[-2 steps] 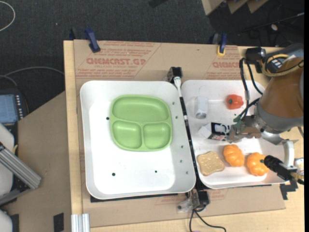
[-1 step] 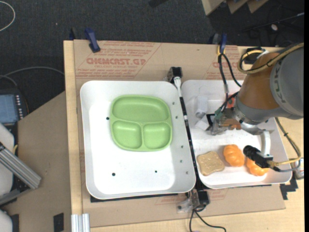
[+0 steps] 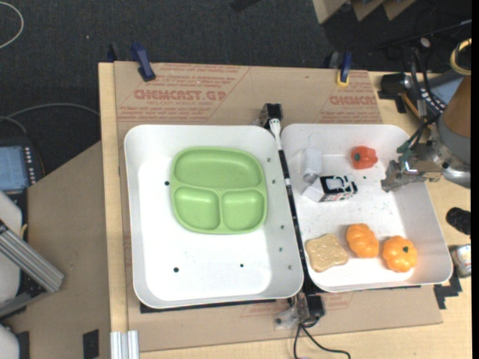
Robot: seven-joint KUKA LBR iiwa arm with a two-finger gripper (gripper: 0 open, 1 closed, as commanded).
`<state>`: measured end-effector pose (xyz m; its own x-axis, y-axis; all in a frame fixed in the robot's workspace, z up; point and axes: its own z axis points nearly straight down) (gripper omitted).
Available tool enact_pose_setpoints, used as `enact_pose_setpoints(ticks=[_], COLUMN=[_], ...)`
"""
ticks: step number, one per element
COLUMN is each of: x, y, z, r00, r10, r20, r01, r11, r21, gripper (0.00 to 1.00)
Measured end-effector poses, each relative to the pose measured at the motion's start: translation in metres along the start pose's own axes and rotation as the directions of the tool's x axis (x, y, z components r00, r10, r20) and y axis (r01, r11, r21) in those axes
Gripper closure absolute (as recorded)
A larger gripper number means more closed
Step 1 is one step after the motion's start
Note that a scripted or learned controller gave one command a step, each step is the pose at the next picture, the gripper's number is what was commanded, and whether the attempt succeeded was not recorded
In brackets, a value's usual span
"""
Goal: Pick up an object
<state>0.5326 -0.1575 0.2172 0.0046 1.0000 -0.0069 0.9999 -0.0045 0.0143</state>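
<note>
The right bin (image 3: 419, 223) holds a small red tomato-like object (image 3: 364, 156) near its back, a black and white item (image 3: 337, 188) beside a clear crumpled piece (image 3: 311, 163), a slice of toast (image 3: 327, 252), and two orange pumpkins (image 3: 362, 240) (image 3: 399, 253) at the front. My gripper (image 3: 398, 176) hangs over the right bin's right side, to the right of the red object and apart from it. Nothing shows between its fingers.
The left bin (image 3: 150, 223) holds a green divided plate (image 3: 219, 190). Blue and yellow clamps (image 3: 142, 60) (image 3: 343, 69) grip the cardboard base at the back. Cables and hardware crowd the bench's right edge (image 3: 458, 219).
</note>
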Motion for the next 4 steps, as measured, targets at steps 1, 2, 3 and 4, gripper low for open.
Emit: enact_pose_setpoints(ticks=[1,2,3,4], x=[-0.017,-0.069,-0.068,-0.059], y=[0.111,0.132,0.125,0.096], z=[0.113,0.036,-0.188,-0.137], r00=[1.000,1.000,1.000,1.000], r10=[-0.008,-0.002,-0.006,-0.003], r20=[-0.005,0.000,0.002,-0.008], r01=[0.008,0.002,0.006,0.003], r11=[1.000,1.000,1.000,1.000], r21=[0.012,0.003,-0.008,0.019], gripper=[1.00,1.00,1.00,1.00])
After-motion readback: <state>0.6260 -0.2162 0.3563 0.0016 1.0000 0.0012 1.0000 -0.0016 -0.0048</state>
